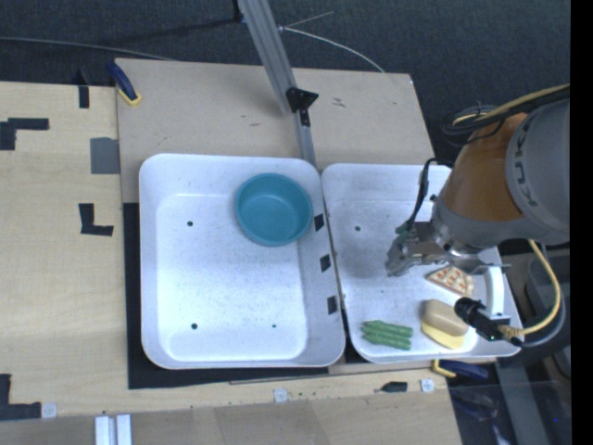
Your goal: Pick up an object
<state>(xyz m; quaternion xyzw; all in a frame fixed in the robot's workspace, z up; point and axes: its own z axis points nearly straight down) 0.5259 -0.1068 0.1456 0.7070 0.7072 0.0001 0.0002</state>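
Observation:
My gripper [400, 260] hangs low over the middle of the right bin [361, 207], its fingers pointing down at the bin floor with nothing visibly between them. A pizza-slice toy [451, 279] lies just to its right, partly covered by the wrist. A yellow block-shaped toy [443, 324] sits in the bin's near right corner. A bunch of green beans [385, 334] lies near the front wall. A blue bowl [273, 209] stands upright in the far part of the left bin [176, 276].
A metal pole [273, 49] slants in from the top and ends at the divide between the bins. Cables [542, 313] loop around the arm at the right. The bench [56, 248] extends to the left with black tape marks.

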